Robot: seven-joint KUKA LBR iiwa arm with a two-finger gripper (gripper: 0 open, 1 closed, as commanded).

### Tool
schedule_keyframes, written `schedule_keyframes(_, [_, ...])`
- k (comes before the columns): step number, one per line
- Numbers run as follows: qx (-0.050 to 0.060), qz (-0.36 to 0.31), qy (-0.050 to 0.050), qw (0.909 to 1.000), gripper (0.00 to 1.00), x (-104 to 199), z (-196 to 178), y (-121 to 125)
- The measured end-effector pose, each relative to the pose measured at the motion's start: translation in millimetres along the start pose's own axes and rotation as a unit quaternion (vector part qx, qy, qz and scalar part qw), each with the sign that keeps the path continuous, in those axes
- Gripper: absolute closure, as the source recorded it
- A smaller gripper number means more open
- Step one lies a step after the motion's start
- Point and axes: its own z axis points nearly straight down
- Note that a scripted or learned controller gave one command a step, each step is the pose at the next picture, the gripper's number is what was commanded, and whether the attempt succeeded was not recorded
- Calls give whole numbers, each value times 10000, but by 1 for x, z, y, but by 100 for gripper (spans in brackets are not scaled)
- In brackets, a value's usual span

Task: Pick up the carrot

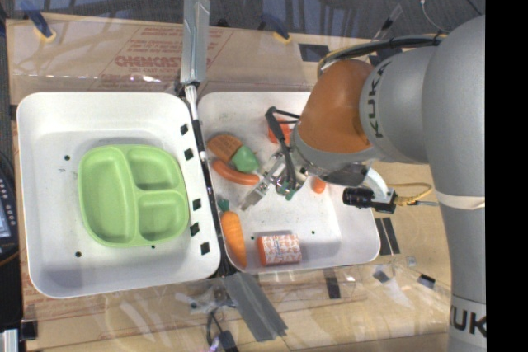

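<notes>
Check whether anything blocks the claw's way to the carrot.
Nothing visible does. The claw hangs over bare bin floor, and the orange tapered carrot lies below-left of it in the view, by the right white bin's left wall.

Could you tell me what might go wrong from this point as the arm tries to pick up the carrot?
The carrot lies against the right bin's left wall, so the claw may have little room on that side and could scrape the wall. A can sits close beside the carrot and might be bumped. The claw hangs nearer the sausage and the green piece than the carrot, so it could close on the wrong item.
</notes>
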Motion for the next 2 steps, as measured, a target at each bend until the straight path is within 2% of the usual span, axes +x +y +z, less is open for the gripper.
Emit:
schedule_keyframes(1, [7,1860,6,9825,0,-10,-47,-13])
schedule_keyframes(2, [-6,1455,-8,9894,0,-84,-2,59])
